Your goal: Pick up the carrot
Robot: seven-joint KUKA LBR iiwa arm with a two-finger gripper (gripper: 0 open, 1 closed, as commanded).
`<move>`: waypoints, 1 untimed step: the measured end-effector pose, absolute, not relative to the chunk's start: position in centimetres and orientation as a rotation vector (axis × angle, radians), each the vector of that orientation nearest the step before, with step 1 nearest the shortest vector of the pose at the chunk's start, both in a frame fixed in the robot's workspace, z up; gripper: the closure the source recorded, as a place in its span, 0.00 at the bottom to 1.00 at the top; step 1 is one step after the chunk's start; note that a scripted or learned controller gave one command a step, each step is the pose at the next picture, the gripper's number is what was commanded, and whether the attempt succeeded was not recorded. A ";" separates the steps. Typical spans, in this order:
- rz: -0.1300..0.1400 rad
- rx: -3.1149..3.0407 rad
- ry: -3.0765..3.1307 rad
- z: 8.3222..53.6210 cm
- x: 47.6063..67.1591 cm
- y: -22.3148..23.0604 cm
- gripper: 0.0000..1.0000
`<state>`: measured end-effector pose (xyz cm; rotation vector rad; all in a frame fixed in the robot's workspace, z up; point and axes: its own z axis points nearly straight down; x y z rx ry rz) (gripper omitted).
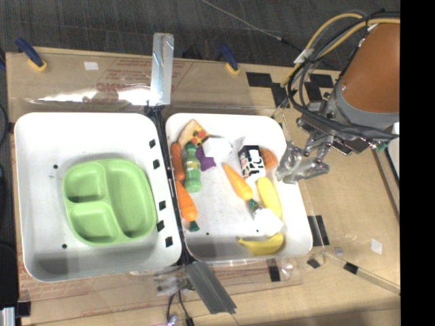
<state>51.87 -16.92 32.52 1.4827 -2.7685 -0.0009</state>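
A: Where is the carrot [238,180]?

B: In the right bin [224,244], near its middle. It lies slanted, thick orange end toward 11 o'clock, green tip toward 5 o'clock. A second carrot [187,205] lies along the left wall of that bin, green end toward 6 o'clock.

A: What sits around the middle one?

B: At its 1 o'clock, a black and white carton [251,161], just beside it. At 4 o'clock, a yellow corn cob [270,195], close by. A green bottle [193,172] stands off at 9 o'clock, with a purple piece [204,159] above it. A banana [262,244] lies at 6 o'clock near the bottom wall.

A: And the gripper [301,165]?

B: It hangs over the right rim of the right bin, at 3 o'clock from the carrot, apart from it. Whether its fingers are spread or pressed together, I cannot tell; the metal parts blur together. Nothing shows between them.

A: The other bin?

B: The left bin [41,134] holds a green divided tray [109,200], three compartments. Both bins rest on the brown worktop [353,229].
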 end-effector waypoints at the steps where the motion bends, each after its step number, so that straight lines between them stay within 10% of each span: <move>1: -0.004 2.094 -2.340 31.6 47.7 -21.0 1.00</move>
